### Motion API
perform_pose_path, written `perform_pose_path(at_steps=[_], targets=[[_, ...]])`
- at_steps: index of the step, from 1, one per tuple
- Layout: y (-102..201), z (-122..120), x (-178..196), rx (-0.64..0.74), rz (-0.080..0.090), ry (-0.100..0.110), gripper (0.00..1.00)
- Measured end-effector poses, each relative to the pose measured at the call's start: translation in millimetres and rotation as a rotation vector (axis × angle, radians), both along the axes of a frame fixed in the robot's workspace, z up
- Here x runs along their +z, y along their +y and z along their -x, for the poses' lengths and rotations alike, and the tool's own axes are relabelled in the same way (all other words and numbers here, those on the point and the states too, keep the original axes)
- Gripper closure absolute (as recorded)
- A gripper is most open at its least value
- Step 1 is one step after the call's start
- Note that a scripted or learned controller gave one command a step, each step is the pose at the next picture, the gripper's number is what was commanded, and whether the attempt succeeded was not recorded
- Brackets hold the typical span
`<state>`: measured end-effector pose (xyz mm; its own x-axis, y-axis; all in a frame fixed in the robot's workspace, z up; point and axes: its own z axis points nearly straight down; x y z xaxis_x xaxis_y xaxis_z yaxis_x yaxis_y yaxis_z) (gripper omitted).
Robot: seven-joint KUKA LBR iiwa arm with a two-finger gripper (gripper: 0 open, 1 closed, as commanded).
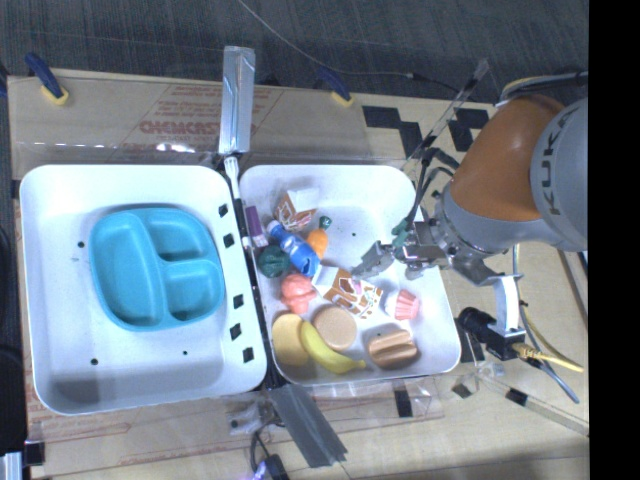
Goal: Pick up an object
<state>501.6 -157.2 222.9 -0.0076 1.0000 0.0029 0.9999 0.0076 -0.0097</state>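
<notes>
The right bin [385, 184] holds a heap of toy food: a yellow banana [325, 351], a hot dog bun [391, 347], a pink cupcake [402, 304], a patterned carton [353, 292], a pink peach [297, 292], a blue bottle [299, 254], a small orange [317, 242] and a brown-and-white carton [294, 211]. My gripper [383, 258] hangs over the right half of this bin, just above and right of the patterned carton. Its fingers look spread, with nothing between them.
The left bin [45, 268] carries a blue divided tray [158, 264]. A tan disc [335, 327] and a dark green piece [272, 261] also lie in the right bin. A metal divider bar [236, 98] stands between the bins at the back. Clamps sit along the bench's edges.
</notes>
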Motion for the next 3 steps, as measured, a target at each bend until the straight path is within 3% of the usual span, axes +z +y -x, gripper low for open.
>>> perform_pose_path(at_steps=[1, 2, 3], targets=[[50, -31, -100, 0.006, 0.005, -0.028, 0.00], [5, -53, -122, 0.073, 0.008, -0.031, 0.00], [31, -84, -85, -0.035, 0.002, -0.003, 0.00]])
